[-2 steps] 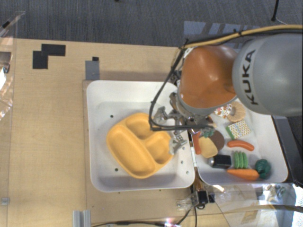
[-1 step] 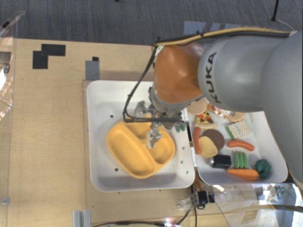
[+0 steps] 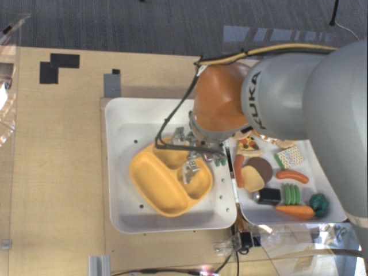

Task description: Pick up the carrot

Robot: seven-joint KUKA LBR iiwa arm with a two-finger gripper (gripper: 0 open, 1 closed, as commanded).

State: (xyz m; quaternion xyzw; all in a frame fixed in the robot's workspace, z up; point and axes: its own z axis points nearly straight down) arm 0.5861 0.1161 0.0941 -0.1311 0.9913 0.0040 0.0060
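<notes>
The arm (image 3: 299,91) covers the far edge of the right bin (image 3: 336,209) and is cut off at the right. The gripper (image 3: 191,168) finger spacing is indistinct over the yellow dish (image 3: 161,183).

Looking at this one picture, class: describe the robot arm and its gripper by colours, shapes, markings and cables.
The arm is made of bulky, rounded grey segments, with black KUKA lettering on the shell. Above the wrist sits a glossy orange band. A black cable and a yellowish one run along it. The gripper is small, of bare silver metal parts, over the yellow divided dish.
</notes>
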